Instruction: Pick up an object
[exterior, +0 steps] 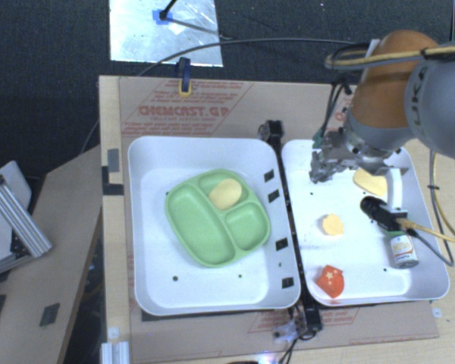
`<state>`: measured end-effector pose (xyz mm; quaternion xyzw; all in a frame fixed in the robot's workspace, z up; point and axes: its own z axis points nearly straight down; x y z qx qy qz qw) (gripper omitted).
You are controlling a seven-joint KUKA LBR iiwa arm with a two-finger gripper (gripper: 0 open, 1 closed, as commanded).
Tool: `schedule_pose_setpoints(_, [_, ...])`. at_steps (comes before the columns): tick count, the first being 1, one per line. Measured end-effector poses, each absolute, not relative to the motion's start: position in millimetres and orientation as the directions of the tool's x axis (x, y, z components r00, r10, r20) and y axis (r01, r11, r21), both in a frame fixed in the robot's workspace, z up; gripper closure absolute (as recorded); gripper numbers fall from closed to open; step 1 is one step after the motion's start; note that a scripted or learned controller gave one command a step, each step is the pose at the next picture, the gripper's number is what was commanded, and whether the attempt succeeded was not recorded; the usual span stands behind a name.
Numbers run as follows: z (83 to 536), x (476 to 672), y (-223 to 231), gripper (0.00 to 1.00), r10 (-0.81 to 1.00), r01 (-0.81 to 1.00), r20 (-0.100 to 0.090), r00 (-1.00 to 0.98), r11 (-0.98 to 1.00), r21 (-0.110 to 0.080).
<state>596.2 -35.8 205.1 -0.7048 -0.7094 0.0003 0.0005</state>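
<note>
Yellow wedge (370, 181) lies partly hidden, perhaps beneath the arm (394, 89).

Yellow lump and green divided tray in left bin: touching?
Touching. Camera view shows the yellow lump resting in an upper compartment of the green tray, no gap visible.

A brown board (212, 108) covers the bench, with red letters on it. Two white bins sit on the board, side by side and touching. The left bin (155, 203) is beside the right bin (425, 279), and a blue and yellow clamp (184, 76) grips the board's far edge.
</note>
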Motion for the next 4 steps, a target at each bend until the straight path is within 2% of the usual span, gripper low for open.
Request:
schedule_pose_setpoints(1, [220,578.4,10,1.0,1.0,1.0,0.002,-0.009,0.009,0.0])
schedule_pose_setpoints(2, [211,556.7,56,1.0,1.0,1.0,0.001,-0.009,0.009,-0.002])
schedule_pose_setpoints(3, [220,528.2,93,1.0,1.0,1.0,0.002,-0.009,0.009,-0.002])
schedule_pose_setpoints(4, [220,529.4,91,0.0,1.0,1.0,0.001,-0.003,0.003,0.0])
